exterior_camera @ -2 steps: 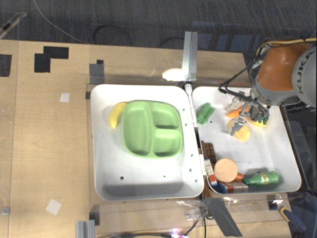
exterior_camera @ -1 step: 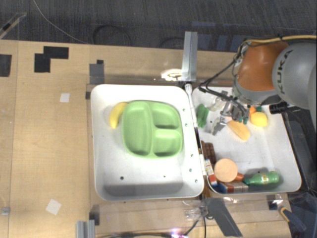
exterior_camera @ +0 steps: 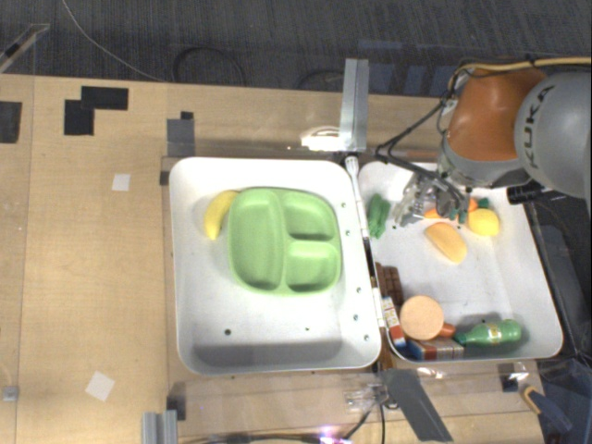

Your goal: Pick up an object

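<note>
My gripper (exterior_camera: 427,203) hangs over the upper part of the right bin (exterior_camera: 527,276), under the arm's orange band. Just below it lie a small orange piece (exterior_camera: 433,215), a yellow lemon (exterior_camera: 484,222) and a tan-yellow oblong piece (exterior_camera: 447,242). A green vegetable-like piece (exterior_camera: 377,216) rests to the gripper's left, by the bin's left wall. Nothing can be seen held in the gripper.
At the right bin's front lie a round tan disc (exterior_camera: 422,316), a green bottle (exterior_camera: 490,333), a brown bar (exterior_camera: 388,286) and small coloured items. The left bin (exterior_camera: 277,340) holds a green divided plate (exterior_camera: 282,240) and a banana (exterior_camera: 217,214).
</note>
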You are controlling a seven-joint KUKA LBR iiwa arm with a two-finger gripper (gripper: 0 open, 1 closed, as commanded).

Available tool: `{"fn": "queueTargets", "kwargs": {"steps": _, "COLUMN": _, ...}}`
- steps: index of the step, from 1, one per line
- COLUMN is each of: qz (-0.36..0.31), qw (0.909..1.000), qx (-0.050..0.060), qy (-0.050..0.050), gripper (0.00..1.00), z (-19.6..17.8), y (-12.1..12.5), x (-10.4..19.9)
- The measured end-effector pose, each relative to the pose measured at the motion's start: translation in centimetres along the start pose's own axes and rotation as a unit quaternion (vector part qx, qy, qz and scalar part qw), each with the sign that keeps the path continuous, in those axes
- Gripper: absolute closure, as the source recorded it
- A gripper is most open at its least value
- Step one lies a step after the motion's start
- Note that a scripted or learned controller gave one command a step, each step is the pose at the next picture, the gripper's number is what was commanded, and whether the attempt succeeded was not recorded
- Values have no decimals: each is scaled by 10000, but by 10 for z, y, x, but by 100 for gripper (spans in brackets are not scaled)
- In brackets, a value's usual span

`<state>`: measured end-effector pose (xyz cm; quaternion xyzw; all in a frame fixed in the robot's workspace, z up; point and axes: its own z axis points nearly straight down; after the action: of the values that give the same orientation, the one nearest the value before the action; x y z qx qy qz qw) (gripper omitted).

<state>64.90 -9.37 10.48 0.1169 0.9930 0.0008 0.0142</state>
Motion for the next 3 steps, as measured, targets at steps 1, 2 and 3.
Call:
{"fn": "queueTargets", "kwargs": {"steps": 1, "qz": -583, "qw": 9983, "qx": -14, "qy": 57, "gripper": 100, "z": -87, "y": 82, "x": 33}}
{"fn": "queueTargets", "kwargs": {"steps": 2, "qz": -580, "qw": 9983, "qx": -18, "qy": 28, "gripper": 100, "z": -97, "y": 81, "x": 31}}
{"fn": "queueTargets", "kwargs": {"steps": 3, "qz": -591, "qw": 9982, "qx": -30, "qy": -22, "gripper": 100, "z": -110, "y": 83, "x": 29}}
